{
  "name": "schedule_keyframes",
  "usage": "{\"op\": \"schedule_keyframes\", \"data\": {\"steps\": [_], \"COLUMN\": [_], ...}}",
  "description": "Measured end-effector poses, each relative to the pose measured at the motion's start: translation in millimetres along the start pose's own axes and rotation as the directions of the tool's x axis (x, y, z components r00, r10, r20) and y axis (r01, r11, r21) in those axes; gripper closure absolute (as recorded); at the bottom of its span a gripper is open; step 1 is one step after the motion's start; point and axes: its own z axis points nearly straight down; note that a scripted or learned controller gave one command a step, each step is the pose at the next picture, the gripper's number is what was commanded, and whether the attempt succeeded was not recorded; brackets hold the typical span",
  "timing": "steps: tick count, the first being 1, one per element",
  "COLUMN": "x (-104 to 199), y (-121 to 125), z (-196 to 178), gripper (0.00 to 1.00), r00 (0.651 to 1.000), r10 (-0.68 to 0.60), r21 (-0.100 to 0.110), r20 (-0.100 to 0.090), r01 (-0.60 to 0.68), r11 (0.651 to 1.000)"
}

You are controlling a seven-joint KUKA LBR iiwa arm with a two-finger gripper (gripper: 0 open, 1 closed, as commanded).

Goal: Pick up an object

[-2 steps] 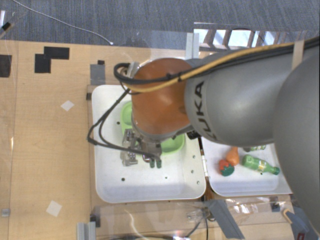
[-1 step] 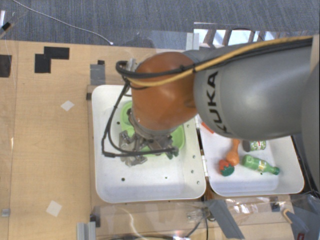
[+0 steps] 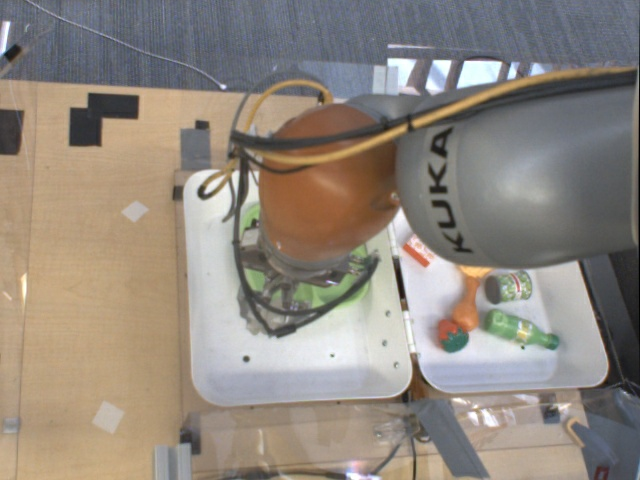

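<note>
Arm is down in the left bin (image 3: 300,373), claw (image 3: 300,293) buried under the orange band (image 3: 325,188) and cable loops – can't tell its state. Something green (image 3: 352,286) lies right under and beside the claw, likely the target; its shape is mostly hidden. Well off to the claw's right, in the right bin (image 3: 520,373): green bottle (image 3: 520,330), small can (image 3: 510,287), carrot-like toy (image 3: 462,313). To do it well: centre over the green piece, close fully before lifting, rise straight, keep cables off the bin wall
</note>
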Motion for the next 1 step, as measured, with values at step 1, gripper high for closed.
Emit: {"op": "schedule_keyframes", "data": {"steps": [1], "x": [23.6], "y": [6.5], "z": [0.8], "gripper": [1.00], "r00": [1.000], "r10": [0.002], "r21": [0.000], "r20": [0.000], "r01": [-0.002], "r11": [1.000]}}
